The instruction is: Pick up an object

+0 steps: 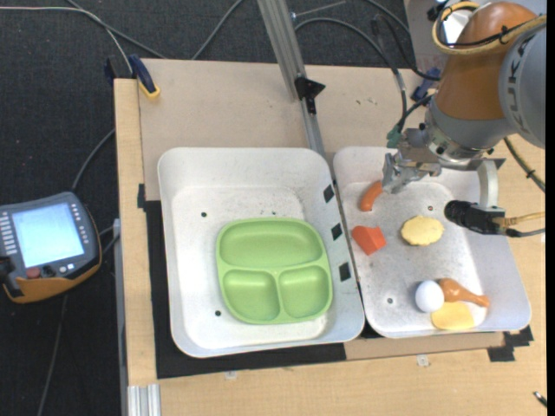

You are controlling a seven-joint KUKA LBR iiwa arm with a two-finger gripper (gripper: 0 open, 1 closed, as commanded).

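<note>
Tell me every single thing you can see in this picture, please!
white bins: 2, white, side by side on the bench
divided plate: 1, green, three sections, in the left bin
carrot-like piece: 1, orange, right bin, upper left, just under the gripper
block: 1, orange-red, right bin, near its left wall
round flat piece: 1, pale yellow, right bin, middle
ball: 1, white, right bin, lower part
drumstick-like piece: 1, orange-brown, beside the ball
flat piece: 1, yellow, right bin, lower edge
handheld screen: 1, grey and orange, on the floor at left
clamp: 1, blue and yellow, bench's far left corner
arm: 1, grey with orange band, from the right
gripper: 1, grey, low over the right bin's upper left
</note>
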